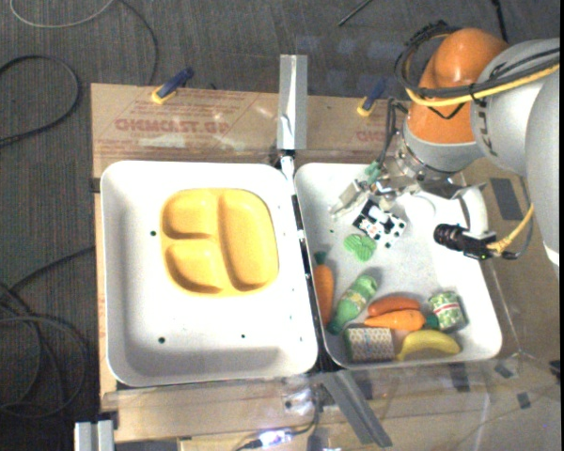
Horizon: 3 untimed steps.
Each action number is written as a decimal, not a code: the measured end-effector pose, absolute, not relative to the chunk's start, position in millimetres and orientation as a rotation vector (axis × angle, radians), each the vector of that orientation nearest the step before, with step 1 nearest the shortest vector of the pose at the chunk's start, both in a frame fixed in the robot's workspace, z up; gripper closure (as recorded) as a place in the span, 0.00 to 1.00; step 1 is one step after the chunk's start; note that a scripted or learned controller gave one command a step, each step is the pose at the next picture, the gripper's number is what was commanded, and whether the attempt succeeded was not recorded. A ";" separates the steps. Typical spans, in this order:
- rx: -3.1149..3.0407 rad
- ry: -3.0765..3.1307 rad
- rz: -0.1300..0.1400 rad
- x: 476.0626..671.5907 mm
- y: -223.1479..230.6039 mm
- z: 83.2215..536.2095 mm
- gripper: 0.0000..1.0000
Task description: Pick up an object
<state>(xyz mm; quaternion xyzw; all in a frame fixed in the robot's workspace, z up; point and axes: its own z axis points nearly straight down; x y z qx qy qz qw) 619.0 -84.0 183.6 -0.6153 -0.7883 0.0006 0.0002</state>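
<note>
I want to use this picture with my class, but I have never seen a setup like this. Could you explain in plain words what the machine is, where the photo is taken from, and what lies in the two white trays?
The photo comes from one fixed camera above a bench, looking down at a slant. The big grey and orange shape at the upper right is a robot arm; it reaches in from the right. At its end is a claw with two fingers, hanging over the back of the right bin. The picture is too cluttered there to tell if it holds anything.

The left bin holds a yellow divided plate. The right bin holds toy food, mostly at the front: a carrot, a green bottle, a banana, a small can and a few more pieces.

The bins rest on a cardboard sheet.
</note>
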 end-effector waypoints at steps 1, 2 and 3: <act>-1.917 -2.534 -0.030 630.5 -110.0 119.3 0.00; -1.917 -2.533 -0.029 630.2 -110.1 118.8 0.00; -1.999 -2.476 -0.039 610.9 -113.1 114.7 0.00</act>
